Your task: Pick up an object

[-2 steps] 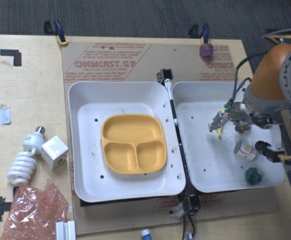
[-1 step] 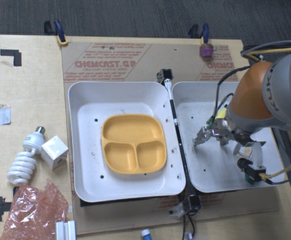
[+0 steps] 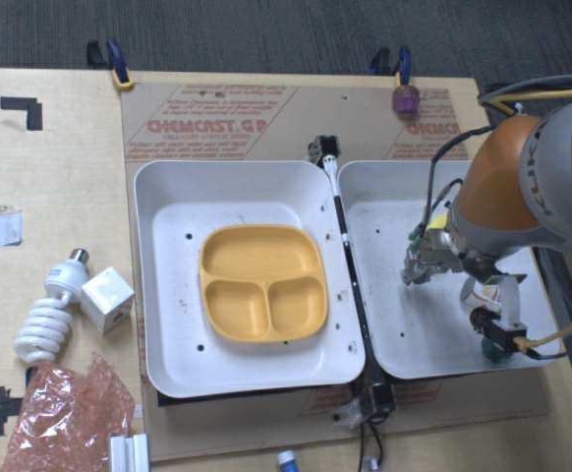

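A yellow divided plate (image 3: 263, 282) lies flat in the middle of the left bin (image 3: 163, 197). My gripper (image 3: 417, 266) hangs low inside the right bin (image 3: 384, 197), over its white floor near the middle. The grey arm with its orange band (image 3: 497, 180) covers the right part of that bin. I see nothing held at the gripper, and the arm hides whatever lies beneath it.
Left of the bins, on the bench, lie a spiral light bulb (image 3: 50, 313), a small white cube (image 3: 107, 298) and a crumpled pink plastic bag (image 3: 65, 416). A purple item (image 3: 406, 97) sits behind the right bin. Cables (image 3: 502, 337) trail at the arm's lower right.
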`<state>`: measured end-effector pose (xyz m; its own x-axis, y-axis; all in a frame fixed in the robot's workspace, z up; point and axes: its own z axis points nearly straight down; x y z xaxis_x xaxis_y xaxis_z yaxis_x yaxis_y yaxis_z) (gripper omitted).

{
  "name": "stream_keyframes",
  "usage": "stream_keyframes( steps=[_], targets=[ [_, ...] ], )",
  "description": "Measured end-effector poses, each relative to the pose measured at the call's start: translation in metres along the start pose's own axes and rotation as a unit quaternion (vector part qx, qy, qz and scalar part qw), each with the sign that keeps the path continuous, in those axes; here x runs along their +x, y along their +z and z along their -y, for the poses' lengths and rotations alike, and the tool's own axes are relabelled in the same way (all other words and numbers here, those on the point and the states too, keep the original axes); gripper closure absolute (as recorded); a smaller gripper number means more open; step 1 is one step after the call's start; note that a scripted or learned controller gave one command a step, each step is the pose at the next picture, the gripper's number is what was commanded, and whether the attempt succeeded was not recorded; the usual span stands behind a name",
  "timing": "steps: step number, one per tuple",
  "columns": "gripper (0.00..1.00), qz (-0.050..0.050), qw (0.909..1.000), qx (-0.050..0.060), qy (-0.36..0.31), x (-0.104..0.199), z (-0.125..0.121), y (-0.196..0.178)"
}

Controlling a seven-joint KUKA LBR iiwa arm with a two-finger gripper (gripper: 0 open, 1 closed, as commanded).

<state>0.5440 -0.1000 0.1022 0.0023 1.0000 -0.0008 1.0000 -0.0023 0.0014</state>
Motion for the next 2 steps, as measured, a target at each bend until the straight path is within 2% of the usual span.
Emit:
stream_keyframes(
  steps=[1, 2],
  targets=[
    [0.00, 0.000, 1.0000, 0.000, 0.000, 0.000, 0.000, 0.000],
    [0.00, 0.000, 1.0000, 0.001, 0.000, -0.008, 0.056, 0.010]
  ],
)
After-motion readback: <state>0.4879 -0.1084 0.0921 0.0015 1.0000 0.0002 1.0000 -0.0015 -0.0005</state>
